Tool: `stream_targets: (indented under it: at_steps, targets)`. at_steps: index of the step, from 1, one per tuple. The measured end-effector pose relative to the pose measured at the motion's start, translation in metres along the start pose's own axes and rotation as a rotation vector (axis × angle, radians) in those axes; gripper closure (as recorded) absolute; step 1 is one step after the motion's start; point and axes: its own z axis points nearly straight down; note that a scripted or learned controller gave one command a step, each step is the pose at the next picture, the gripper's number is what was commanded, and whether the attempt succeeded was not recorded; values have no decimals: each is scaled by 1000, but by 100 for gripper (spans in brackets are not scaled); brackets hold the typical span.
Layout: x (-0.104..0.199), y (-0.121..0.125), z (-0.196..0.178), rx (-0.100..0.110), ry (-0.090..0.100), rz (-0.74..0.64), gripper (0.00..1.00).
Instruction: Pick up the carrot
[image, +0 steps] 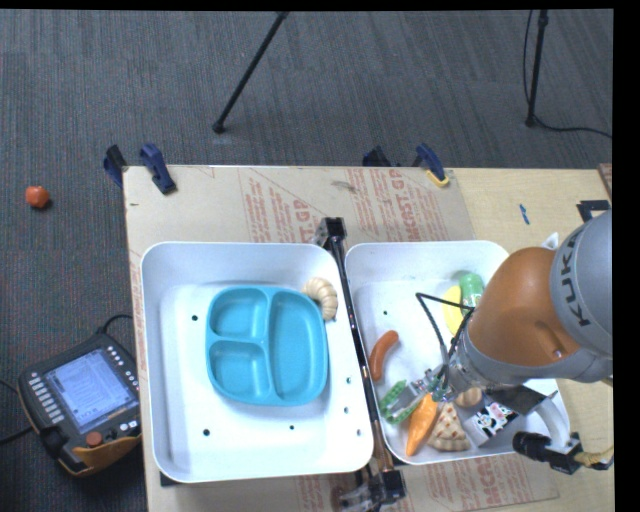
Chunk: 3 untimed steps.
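The orange carrot (421, 424) lies in the right bin (400, 262) near its front wall, tip pointing toward the front. My gripper (436, 384) hangs just above and behind the carrot's thick end, under the orange wrist band, which hides most of it. I see nothing held in it.
Around the carrot lie a green item (393, 396), a pizza-like wedge (452, 431), a sausage (383, 352), a black-and-white carton (490, 420) and a yellow-green item (461, 294). The left bin (170, 300) holds a blue divided plate (268, 345) and a beige pastry (322, 294).
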Motion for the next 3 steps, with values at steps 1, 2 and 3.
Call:
stream_targets:
  at_steps: [1, 2, 3]
  targets:
    - [-1, 0, -10, 0, 1, 7, 100]
    - [-50, 14, 5, 14, 5, 344, 100]
    - [-10, 27, 5, 17, 6, 501, 100]
